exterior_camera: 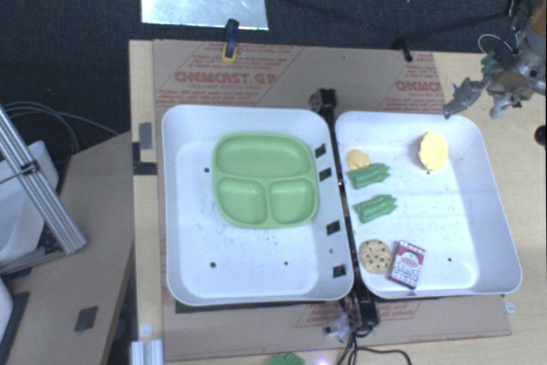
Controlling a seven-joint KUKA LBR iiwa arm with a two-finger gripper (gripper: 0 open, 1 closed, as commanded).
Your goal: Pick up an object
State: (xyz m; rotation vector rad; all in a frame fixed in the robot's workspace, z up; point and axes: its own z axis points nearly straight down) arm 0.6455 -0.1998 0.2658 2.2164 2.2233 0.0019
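Beyond the far right corner of the right bin (491, 184), my gripper (483, 98) hangs over the bench (256, 68), its two fingers spread apart with nothing between them. The right bin serves as the landmark for all items. Inside it, near its far wall, lies a yellow lemon-like piece (433, 151), the object nearest my gripper yet apart from it. At the bin's far left corner sits a small yellow chip (357, 159), touching a green bean bundle (369, 175); a second green bundle (375, 206) lies just nearer the camera. Toward the near left corner rest a round cookie (374, 256) and, just beside it, a red-and-white packet (407, 264). To the left of the right bin stands the left bin (184, 269), bearing a green divided plate (263, 179) with three compartments.
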